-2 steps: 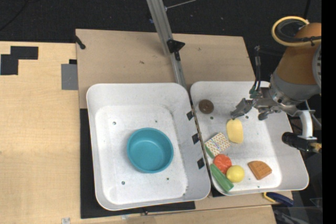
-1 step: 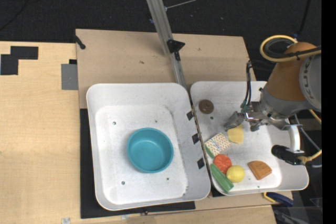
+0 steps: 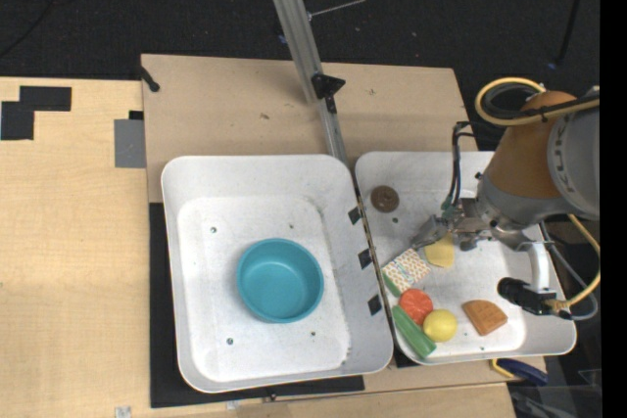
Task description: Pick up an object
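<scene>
The end effector (image 3: 446,238) sits low in the right bin (image 3: 416,173), directly over a pale yellow object (image 3: 441,255); whether it is open or closed on that piece I cannot tell, since the wrist hides the contact. The likely failure is a glancing grip: the rounded piece could squirt sideways towards the checkered block (image 3: 406,269) just beside it. Further out lie a red ball (image 3: 416,302), a yellow ball (image 3: 440,325), a green strip (image 3: 412,334), a brown wedge (image 3: 484,316) and a brown disc (image 3: 384,200). The left bin (image 3: 196,186) holds a teal bowl (image 3: 280,280).
</scene>
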`<state>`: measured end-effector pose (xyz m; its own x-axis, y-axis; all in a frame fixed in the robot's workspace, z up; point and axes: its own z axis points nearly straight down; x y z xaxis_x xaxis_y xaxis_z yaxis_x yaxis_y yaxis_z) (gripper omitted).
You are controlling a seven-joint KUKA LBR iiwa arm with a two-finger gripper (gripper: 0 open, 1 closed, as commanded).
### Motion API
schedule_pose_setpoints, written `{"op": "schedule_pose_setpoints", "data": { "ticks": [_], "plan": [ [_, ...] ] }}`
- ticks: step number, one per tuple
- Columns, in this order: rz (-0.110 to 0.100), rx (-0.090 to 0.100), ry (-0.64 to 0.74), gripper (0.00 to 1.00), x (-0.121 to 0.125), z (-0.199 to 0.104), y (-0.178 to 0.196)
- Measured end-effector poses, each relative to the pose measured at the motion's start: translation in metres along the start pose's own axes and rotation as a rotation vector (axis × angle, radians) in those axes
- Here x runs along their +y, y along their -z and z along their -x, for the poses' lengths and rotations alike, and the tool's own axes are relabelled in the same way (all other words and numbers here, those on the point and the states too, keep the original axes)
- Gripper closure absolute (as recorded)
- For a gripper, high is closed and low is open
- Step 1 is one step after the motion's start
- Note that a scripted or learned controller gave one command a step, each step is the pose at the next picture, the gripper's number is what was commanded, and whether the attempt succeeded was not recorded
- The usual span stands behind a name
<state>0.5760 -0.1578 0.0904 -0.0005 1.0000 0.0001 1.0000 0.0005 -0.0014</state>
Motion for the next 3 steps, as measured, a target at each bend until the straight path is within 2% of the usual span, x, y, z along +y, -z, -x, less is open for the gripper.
{"op": "schedule_pose_setpoints", "data": {
  "ticks": [1,3],
  "plan": [
    [0.002,-0.001,-0.002,1.0,0.0,0.001,0.012],
    [0.005,-0.001,-0.001,1.0,0.0,0.004,0.098]
  ]
}}
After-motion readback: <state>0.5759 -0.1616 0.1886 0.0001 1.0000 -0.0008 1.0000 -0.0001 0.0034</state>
